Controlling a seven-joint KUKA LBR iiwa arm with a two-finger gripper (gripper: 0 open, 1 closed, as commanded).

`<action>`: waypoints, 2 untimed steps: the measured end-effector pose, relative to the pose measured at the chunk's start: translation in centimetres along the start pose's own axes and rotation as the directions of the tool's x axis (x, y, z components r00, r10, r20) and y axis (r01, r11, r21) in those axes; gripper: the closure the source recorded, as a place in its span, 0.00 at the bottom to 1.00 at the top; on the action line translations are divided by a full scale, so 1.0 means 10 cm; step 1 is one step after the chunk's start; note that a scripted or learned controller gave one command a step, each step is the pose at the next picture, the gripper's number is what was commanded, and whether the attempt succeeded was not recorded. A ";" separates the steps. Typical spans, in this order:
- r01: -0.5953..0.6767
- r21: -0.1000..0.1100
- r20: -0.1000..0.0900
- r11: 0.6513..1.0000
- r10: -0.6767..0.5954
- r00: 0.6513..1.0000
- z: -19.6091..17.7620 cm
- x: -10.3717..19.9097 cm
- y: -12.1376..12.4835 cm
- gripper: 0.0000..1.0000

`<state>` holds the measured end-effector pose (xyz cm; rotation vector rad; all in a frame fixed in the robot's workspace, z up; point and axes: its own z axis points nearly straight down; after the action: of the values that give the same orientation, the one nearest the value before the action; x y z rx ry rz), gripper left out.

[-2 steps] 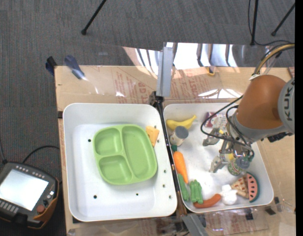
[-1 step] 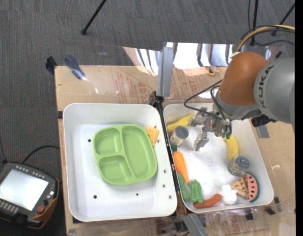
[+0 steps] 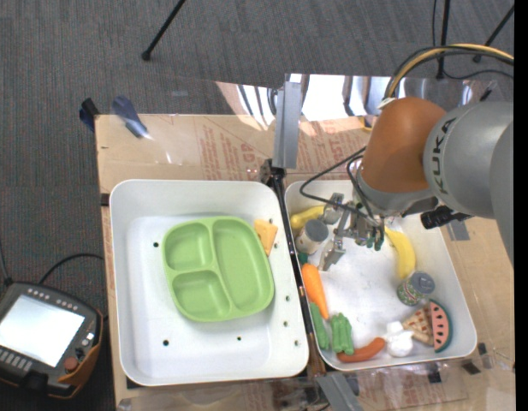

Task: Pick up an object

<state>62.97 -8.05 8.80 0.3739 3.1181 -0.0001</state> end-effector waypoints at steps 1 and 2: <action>-0.011 0.001 -0.001 1.000 0.011 1.000 0.01 0.54 -0.72 0.00; 0.145 -0.003 0.001 0.989 -0.145 0.989 0.00 -0.02 -0.12 0.00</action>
<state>62.89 -9.28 8.81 0.1464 3.1355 0.0037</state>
